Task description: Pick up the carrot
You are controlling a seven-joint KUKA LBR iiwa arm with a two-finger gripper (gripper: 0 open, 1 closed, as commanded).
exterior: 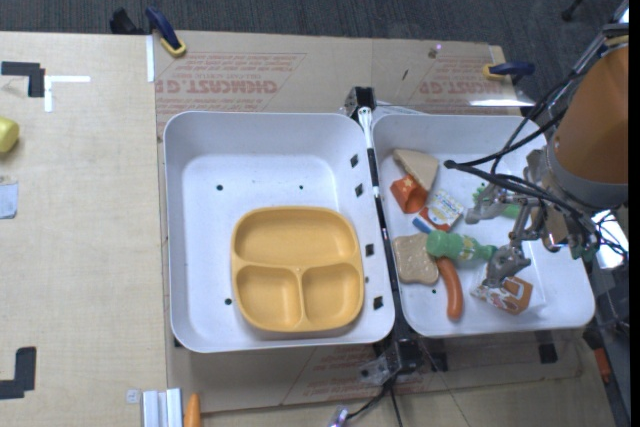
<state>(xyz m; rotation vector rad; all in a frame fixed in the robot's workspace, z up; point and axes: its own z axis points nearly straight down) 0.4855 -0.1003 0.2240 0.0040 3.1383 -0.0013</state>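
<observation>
Dark carpet floor behind; pale wooden bench (80, 245) with cardboard sheet (300, 75) under two white bins.

Pincer (503, 270): hangs low over the right bin (570, 300), near its front right part, cables trailing above it. Finger spread cannot be told from this angle; nothing clearly seen between the fingers.

Carrot (407, 194): short orange piece, well to the left of the pincer and farther back, apart from it, lying just beside a wedge of cheese (417, 167).

Sausage (452, 289): left of the pincer, near it, toward the bin's front.

Green bottle-like toy (458, 246): left of the pincer, slightly behind.

Bread slice (414, 258): farther left, against the bin's left wall.

Small orange-and-white packet (510, 295): just below the pincer; contact unclear.

Left bin (200, 215): far left of the pincer, holding a yellow divided tray (297, 267).
</observation>
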